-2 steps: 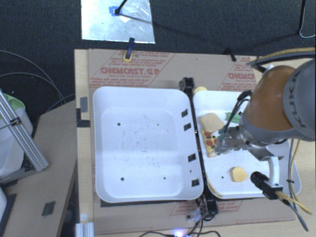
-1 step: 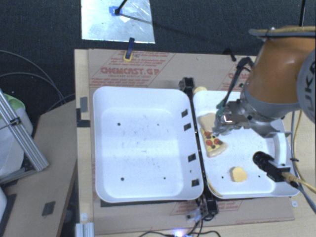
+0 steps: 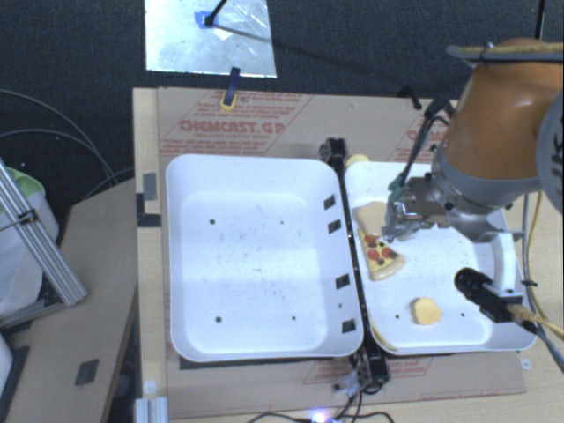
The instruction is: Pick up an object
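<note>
My gripper (image 3: 394,227) hangs low over the right bin (image 3: 449,267), in its left half, close to the wall it shares with the left bin (image 3: 256,254). Whether my jaws stand wide or narrow I cannot tell; my own wrist covers them from above. The tip sits right at the upper edge of the pizza slice (image 3: 382,256), which lies flat on the bin floor with its topped side up, and I cannot tell if I touch it. Nothing shows as gripped.

Further toward the near edge of the same bin lies a yellow disc (image 3: 426,311), apart from the slice. At the bin's far left corner a pale lump (image 3: 357,160) rests against the rim.

My arm (image 3: 502,122) rises to the right, its orange band above the bin. Both bins sit on printed cardboard (image 3: 238,123); beyond it lies a foil sheet (image 3: 211,25).
</note>
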Tool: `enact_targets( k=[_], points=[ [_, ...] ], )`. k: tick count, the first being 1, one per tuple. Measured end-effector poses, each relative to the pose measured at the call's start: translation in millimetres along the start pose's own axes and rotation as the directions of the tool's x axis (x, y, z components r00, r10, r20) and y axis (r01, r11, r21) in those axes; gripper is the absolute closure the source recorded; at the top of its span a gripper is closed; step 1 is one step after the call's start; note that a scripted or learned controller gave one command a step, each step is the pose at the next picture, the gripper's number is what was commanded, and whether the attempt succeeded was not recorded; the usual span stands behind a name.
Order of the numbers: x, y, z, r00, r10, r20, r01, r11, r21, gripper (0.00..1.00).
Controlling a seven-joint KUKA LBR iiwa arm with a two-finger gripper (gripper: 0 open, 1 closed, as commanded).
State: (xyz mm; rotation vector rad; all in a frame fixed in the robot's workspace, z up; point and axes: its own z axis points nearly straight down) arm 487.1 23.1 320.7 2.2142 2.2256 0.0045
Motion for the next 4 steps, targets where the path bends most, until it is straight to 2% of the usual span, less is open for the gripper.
enact_targets(
  k=[1, 2, 3, 4],
  points=[
    [-0.5, 0.0, 6.3, 1.000, 0.002, 0.001, -0.002, 1.000, 0.001, 1.00],
    [-26.7, 1.6, -2.3, 1.000, 0.006, 0.001, -0.006, 1.000, 0.001, 1.00],
    [34.5, 0.5, -51.6, 1.000, -0.006, -0.003, 0.006, 1.000, -0.003, 1.00],
    [62.6, 0.6, -89.0, 1.000, -0.003, -0.002, 0.003, 1.000, -0.003, 1.00]
  ],
)
